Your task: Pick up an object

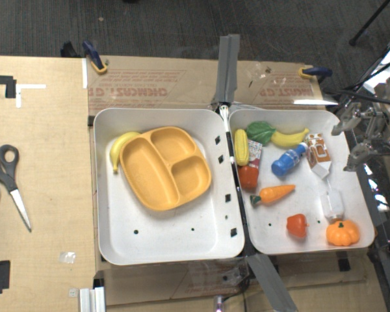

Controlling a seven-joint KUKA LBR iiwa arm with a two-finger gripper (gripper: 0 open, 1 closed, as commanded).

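The right bin (361, 194) holds several toy foods: a yellow corn cob (240, 147), a green leafy piece (260, 132), a banana (290, 137), a blue bottle (287, 162), a white and orange carton (318, 154), a red piece (249, 176), a carrot (273, 195), a red pepper (297, 225), an orange pumpkin (342, 233) and a pale clear item (332, 204). Metal parts of my gripper (359, 136) hang over that bin's right rim, apart from every object. The left bin (117, 239) holds a yellow divided plate (164, 168) with a second banana (120, 147) against its left side.
Scissors (12, 181) lie on the wooden bench at the far left. Blue clamps (94, 56) (317, 73) pin the cardboard behind the bins. A grey divider bar (226, 70) runs between the bins at the back.
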